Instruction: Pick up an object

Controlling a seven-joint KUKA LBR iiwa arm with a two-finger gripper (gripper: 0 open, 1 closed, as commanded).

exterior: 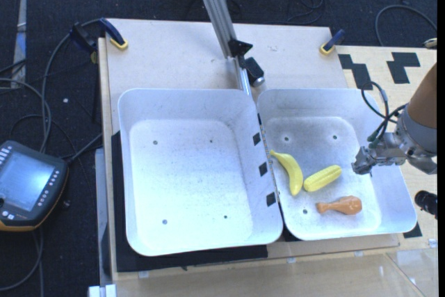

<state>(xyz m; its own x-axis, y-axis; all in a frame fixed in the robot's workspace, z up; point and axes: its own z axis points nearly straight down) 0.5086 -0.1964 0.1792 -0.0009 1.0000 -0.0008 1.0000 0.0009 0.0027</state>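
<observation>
From above, the gripper hangs over the right bin's right side; whether it holds anything cannot be told. Just left of it lies a yellow corn cob, farther left a banana, below-left an orange drumstick; no readable writing

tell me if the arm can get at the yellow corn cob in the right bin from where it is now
Probably yes. The gripper hangs over the right bin's right side, just beside the corn cob, with bare bin floor between them. The banana lies on the cob's far side.
</observation>
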